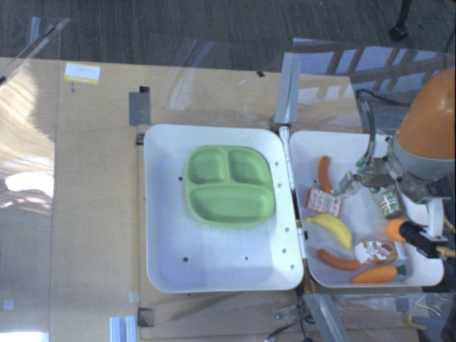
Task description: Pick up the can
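Nearest the camera, along the near wall of the right bin (427, 282), an orange carrot (373, 274) with a green tip lies on its side. Just beyond it rests a small white carton (377, 251) with red print, and to its left a red-orange sausage (338, 261) lies slanted on the bin floor. A yellow banana (333, 227) sits just beyond the sausage, toward the bin's left wall. A red-and-white packet (324, 202) lies just beyond the banana, and a second sausage (325, 172) stands lengthwise at the far left of the bin.

Gripper (365, 179) is positioned over the middle of the right bin, below the grey arm (427, 164) and its orange band (433, 116), which enter from the right. Whether the claw is open or closed cannot be told; its fingertips are too small and cluttered to read, and no object is seen between them.

The can (389, 204), small with a green label, stands just right of the gripper, on the bin floor close under the arm's wrist. An orange round item (396, 229) lies just nearer than the can.

The left bin (164, 248) holds a green divided plate (229, 185) in its far half, with three compartments. Both bins sit side by side on the wooden bench (78, 212), their inner walls touching.
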Available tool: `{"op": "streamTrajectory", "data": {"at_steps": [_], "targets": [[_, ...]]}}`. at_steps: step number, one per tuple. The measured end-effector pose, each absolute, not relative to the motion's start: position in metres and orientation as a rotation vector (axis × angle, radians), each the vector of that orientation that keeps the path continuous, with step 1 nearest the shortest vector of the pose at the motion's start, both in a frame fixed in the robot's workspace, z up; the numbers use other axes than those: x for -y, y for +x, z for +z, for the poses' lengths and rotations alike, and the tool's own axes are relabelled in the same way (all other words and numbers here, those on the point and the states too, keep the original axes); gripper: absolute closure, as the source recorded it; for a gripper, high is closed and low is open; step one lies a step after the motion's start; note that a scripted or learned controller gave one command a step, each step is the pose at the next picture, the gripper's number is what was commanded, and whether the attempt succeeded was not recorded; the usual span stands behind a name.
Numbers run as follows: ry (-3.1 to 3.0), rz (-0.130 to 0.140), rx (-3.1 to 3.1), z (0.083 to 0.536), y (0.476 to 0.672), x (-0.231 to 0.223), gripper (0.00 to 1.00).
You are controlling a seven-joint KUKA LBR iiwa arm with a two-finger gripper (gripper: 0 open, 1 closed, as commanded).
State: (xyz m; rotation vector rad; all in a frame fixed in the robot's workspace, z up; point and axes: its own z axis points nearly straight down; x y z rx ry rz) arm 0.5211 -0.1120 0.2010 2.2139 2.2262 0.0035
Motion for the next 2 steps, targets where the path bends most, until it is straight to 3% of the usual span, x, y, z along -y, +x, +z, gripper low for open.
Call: {"op": "streamTrajectory", "data": {"at_steps": [1,2], "targets": [[2.353,0.022,-2.058,0.102,0.571,0.12,0.0],[2.327,-0.003,-2.11,0.087,0.665,0.129,0.0]]}}
